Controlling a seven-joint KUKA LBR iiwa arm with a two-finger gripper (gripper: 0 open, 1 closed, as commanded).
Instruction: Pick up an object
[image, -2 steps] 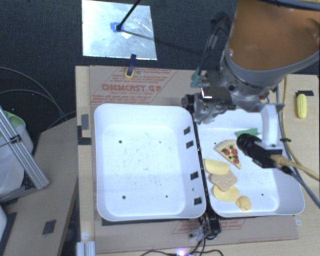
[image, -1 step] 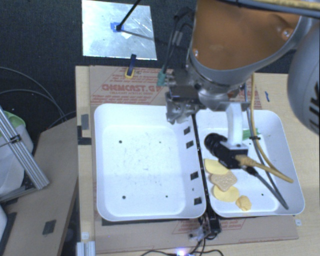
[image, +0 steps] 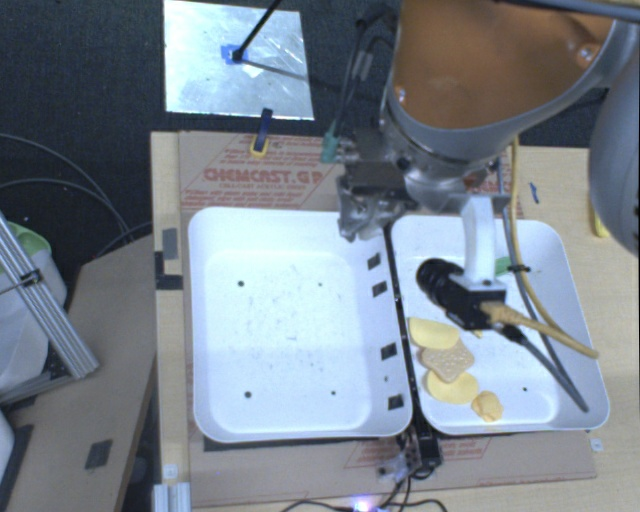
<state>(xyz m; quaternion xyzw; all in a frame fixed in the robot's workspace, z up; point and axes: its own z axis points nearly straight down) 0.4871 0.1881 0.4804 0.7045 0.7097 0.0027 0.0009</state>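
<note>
Food-like pieces lie well apart from the gripper (image: 366, 218), which hangs over the far end of the divider between the two bins. I cannot tell whether it is open or closed, or whether it holds anything. The pieces cluster in the right-hand bin (image: 550, 285), near its front left corner: a pale yellow oval (image: 432, 332), a tan cracker (image: 447, 362), a yellow disc (image: 452, 389) and a small yellow lump (image: 487, 405). The left-hand bin (image: 280, 330) lies alongside.

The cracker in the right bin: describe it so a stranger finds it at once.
Find the white bin on the view's right, then the row of yellowish pieces along its left side, towards the front. The cracker lies between the upper yellow oval and the lower yellow oval. It alone is tan and square-cornered.
</note>
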